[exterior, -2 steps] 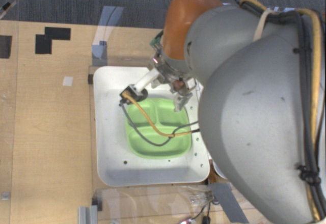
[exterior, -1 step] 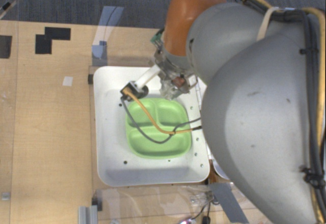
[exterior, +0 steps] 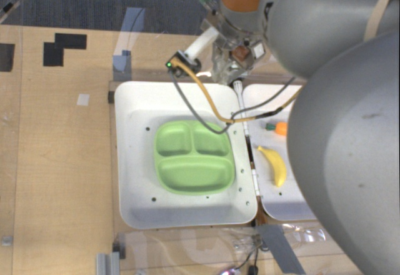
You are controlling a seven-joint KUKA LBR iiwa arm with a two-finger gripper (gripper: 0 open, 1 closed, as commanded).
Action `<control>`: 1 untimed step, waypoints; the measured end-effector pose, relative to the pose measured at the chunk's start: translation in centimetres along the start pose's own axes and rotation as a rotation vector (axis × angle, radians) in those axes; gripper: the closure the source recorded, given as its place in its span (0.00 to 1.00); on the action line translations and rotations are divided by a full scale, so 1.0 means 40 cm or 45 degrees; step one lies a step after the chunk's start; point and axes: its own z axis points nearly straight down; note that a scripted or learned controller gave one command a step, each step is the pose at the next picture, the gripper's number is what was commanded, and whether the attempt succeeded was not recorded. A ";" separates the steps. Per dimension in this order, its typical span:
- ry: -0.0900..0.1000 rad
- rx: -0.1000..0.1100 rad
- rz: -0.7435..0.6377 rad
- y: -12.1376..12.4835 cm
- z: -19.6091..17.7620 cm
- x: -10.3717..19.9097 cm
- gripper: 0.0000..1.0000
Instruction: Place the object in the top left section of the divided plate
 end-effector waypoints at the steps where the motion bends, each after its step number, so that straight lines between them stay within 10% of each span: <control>1: 0.003 -0.001 -0.009 -0.002 -0.027 0.004 1.00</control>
